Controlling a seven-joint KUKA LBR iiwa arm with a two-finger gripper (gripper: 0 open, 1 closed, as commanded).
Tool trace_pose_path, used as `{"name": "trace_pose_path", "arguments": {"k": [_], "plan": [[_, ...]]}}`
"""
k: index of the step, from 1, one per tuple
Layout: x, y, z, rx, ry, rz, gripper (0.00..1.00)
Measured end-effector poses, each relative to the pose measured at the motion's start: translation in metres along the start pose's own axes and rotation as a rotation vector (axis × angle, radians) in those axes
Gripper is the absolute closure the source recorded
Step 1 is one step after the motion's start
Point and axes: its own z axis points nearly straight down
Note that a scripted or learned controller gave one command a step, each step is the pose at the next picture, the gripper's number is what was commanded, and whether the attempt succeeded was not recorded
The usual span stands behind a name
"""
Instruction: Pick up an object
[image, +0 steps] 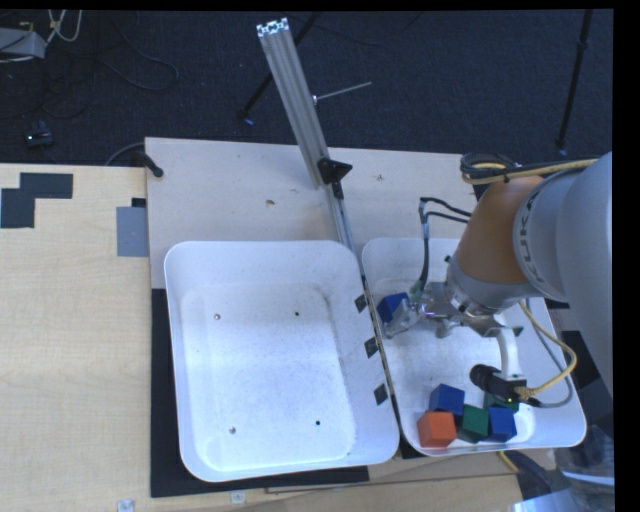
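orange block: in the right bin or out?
In. The small orange cube-shaped block lies inside the shallow white right bin, near its front rim.

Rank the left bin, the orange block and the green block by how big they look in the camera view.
1. Left bin, by far the largest.
2. Orange block.
3. Green block, but the blocks around it hide part of it, so its true size against the orange one is unsure.
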Motion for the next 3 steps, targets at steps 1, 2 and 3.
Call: {"name": "trace_pose_path", "arguments": {"k": [1, 2, 3], "plan": [[-0.003, 0.026, 0.001, 0.004, 0.001, 0.004, 0.00], [-0.003, 0.070, 0.001, 0.004, 0.000, 0.004, 0.00], [-0.002, 0.068, -0.008, 0.008, -0.002, -0.004, 1.00]]}}
